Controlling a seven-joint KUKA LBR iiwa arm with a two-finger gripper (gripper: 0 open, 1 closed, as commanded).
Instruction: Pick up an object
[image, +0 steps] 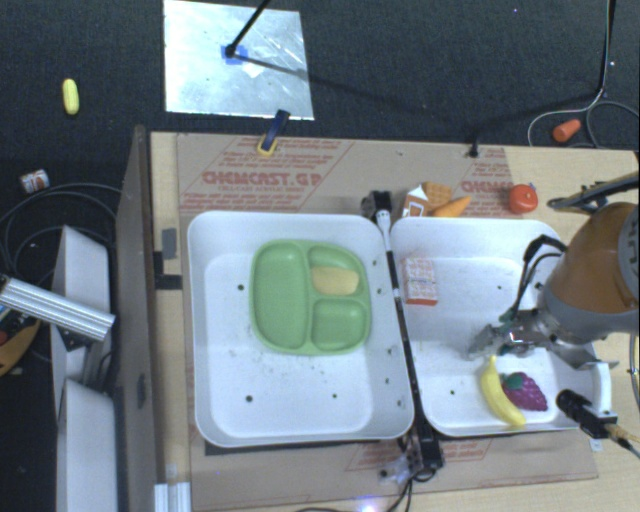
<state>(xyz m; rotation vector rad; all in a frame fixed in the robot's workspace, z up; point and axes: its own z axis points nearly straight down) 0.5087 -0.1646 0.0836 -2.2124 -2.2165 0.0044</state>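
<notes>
Right bin (450, 300), near corner: banana (497, 392) and purple grapes (528, 391) touching side by side. Gripper (492, 341) sits just past the banana's far end, low in the bin; nothing between the fingers, can't tell how wide they stand. Farther back, small white packet (420, 280). Left bin (225, 330): green tray (300, 300), yellow piece (336, 281) in its far-right compartment.

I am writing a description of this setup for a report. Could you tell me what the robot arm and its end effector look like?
The arm is bulky and rounded, with an orange band above a grey wrist section. A black cable loops along its side. The end effector is a small metallic grey piece; its details are too blurred to describe further.
</notes>
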